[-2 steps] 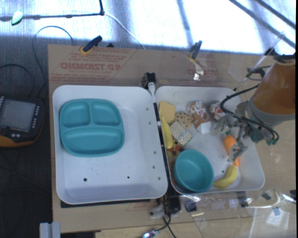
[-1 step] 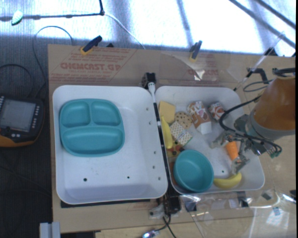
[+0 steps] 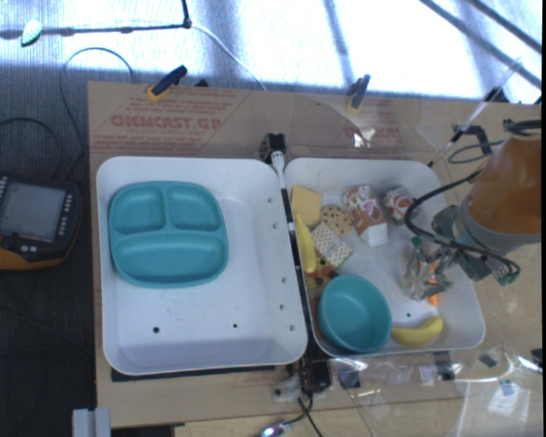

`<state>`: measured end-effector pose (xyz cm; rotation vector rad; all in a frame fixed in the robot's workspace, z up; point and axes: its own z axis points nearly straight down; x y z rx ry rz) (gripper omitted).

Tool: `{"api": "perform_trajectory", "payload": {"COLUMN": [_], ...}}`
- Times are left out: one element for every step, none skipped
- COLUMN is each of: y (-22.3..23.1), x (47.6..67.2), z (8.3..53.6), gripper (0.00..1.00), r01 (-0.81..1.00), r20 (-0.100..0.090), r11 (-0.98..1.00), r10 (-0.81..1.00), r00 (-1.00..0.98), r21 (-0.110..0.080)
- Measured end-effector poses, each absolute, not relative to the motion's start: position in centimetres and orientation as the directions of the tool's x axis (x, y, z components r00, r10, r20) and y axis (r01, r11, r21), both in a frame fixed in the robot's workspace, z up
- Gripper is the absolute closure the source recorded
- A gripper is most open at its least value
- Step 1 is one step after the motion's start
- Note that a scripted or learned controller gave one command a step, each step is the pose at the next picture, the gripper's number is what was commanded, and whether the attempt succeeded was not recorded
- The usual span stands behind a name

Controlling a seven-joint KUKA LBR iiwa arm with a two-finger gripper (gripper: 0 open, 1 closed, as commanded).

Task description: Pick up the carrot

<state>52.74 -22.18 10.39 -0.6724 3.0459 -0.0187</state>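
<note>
My gripper point(image 3: 425, 269) is down in the right bin point(image 3: 464, 321), near its right wall, below the orange-banded wrist. A small orange piece, which looks like the carrot point(image 3: 429, 289), shows just under the gripper's tip on the bin floor. The gripper's own parts and cables hide most of it. I cannot tell whether the gripper touches it.
A teal bowl point(image 3: 355, 312) and a banana point(image 3: 417, 332) lie at the right bin's front. A yellow block point(image 3: 305, 202), crackers point(image 3: 330, 242), a white cube point(image 3: 374, 235) and a small can point(image 3: 398, 203) crowd its back left. A teal divided plate point(image 3: 168, 232) sits in the left bin point(image 3: 200, 335).
</note>
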Motion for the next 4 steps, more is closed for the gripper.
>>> {"api": "perform_trajectory", "payload": {"y": [-22.3, -22.2, -18.0, -18.0], "x": [50.4, 50.6, 54.8, 54.5], "z": [9.5, 10.5, 20.3, 19.7], "gripper": [1.0, 1.0, 1.0, 0.0], "r01": [-0.251, -0.251, -0.322, -0.319], "r20": [-0.032, -0.035, -0.015, -0.004], "r11": [0.968, 0.968, 0.947, 0.948], "r10": [-0.251, -0.252, -0.322, -0.319], "r00": [-0.967, -0.967, -0.947, -0.948], "r21": [-0.013, -0.016, -0.007, 0.001]}}
